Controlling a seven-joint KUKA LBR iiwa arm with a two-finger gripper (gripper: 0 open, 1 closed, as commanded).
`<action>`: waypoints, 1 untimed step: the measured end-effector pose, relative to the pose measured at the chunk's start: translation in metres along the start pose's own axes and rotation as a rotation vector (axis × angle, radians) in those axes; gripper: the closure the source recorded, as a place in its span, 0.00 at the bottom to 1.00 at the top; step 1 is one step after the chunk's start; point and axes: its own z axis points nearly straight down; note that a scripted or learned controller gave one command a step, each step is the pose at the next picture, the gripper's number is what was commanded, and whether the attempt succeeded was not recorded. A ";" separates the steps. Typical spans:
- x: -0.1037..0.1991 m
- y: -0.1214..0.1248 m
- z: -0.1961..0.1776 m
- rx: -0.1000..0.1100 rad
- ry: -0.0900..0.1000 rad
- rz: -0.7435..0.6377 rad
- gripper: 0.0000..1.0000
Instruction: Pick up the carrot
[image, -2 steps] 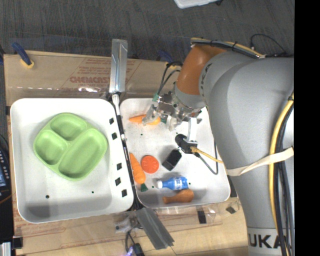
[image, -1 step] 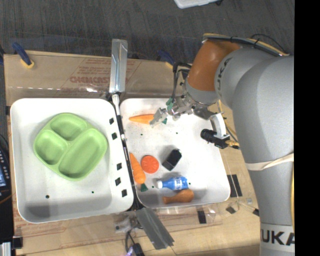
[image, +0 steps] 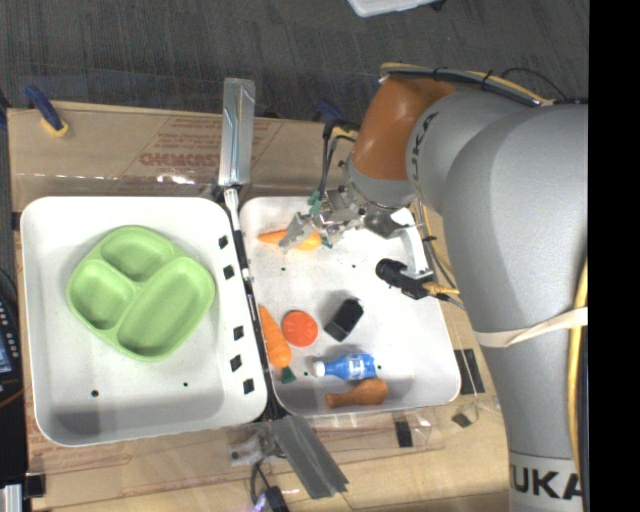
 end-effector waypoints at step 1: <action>-0.049 -0.009 -0.072 -0.005 -0.002 0.235 0.00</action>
